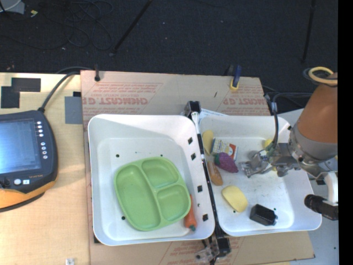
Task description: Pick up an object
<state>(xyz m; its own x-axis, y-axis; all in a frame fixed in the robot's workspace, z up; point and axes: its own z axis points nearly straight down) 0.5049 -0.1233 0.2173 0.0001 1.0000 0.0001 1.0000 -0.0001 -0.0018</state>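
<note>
Arm: grey with an orange band, reaching in from the right and hanging over the right bin's right side.
Gripper: metal, lying low over the middle of the right bin, pointing left; how far its fingers are standing apart cannot be told, and nothing is showing between them.
Purple object: dark purple, rounded and lumpy — sitting in the upper left part of the right bin, just left of the gripper tip; whether the two are touching cannot be told.
Small box: white with red and green print, lying just above the purple object.
Yellow piece: pale yellow, rounded, resting in the lower middle of the right bin.
Black block: small, dark, lying near the bin's front edge, to the right of the yellow piece.
Brown-orange piece: elongated, lying along the right bin's left wall, below the purple object.
Left bin: holding a green divided tray — three compartments, set at a slant.
Orange item: small, sitting at the tray's lower right corner.
Tablet pendant: resting on the bench, left of the bins.
</note>
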